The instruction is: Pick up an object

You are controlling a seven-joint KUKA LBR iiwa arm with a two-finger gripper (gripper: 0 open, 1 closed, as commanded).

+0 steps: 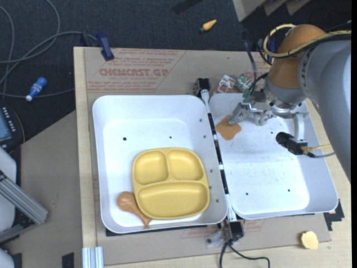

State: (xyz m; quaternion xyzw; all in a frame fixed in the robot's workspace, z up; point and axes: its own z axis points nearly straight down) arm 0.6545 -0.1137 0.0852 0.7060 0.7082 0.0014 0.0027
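Note:
A flat brown cookie-like piece (pixel 227 129) lies in the right bin (pixel 268 194), close to its left wall at the far end. My gripper (pixel 254 113) hangs low over that bin's far end, just right of the brown piece and almost touching it. Nothing visibly sits in the gripper. A yellow divided plate (pixel 170 182) lies in the left bin (pixel 139 119). An orange drumstick-shaped toy (pixel 131 204) rests against the plate's lower left edge.
Small colourful items (pixel 237 83) sit at the right bin's far rim. A black part with a yellow cable (pixel 293 143) hangs over the right bin. A yellow chunk (pixel 308 239) lies on the bench at front right, and a blue clip (pixel 104 46) at the far left.

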